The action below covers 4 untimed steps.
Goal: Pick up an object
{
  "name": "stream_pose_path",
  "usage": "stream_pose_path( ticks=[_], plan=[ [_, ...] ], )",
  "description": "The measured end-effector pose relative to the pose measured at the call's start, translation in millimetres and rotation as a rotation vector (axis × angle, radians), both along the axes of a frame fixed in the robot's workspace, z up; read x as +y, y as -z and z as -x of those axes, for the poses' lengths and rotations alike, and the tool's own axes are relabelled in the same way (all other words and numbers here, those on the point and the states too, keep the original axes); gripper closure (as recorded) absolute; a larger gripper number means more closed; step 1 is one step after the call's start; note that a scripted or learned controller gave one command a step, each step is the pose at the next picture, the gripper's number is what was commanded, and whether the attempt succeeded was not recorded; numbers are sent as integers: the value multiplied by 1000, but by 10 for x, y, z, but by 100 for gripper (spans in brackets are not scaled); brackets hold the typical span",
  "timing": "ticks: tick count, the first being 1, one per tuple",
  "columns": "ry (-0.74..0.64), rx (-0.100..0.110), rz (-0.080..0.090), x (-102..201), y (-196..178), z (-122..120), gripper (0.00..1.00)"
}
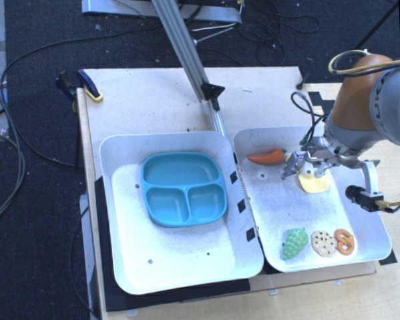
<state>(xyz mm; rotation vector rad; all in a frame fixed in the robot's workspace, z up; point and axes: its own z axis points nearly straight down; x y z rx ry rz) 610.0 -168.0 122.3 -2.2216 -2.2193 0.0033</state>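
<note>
We take the right bin (372, 247) as our landmark. The arm (368, 107) reaches in over its far right side, and the left bin (122, 213), just beside it, holds a blue divided tray (185, 188).

Inside the right bin, the gripper (306, 162) hangs low in the far half. How wide it stands, and whether it has hold of anything, we cannot tell from this angle. A pale yellow piece (315, 183) lies just under and beside it, toward the bin's middle, and an orange carrot (267, 157) lies close by, near the far left corner. Along the near edge sit a green bunch of grapes (294, 242), a cookie (323, 242) and a pretzel (344, 241), in a row.

We judge the yellow piece the likeliest target. To do it well, we would centre over it, come straight down until the tips straddle it, and close before lifting, keeping clear of the carrot.
</note>
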Motion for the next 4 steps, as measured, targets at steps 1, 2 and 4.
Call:
stream_pose_path(
  ticks=[1,2,4],
  plan=[
    [0,-4,1,1,-128,-10,100],
    [-2,-8,1,-11,-556,-27,100],
    [-3,-7,1,-106,-1429,-62,100]
  ],
)
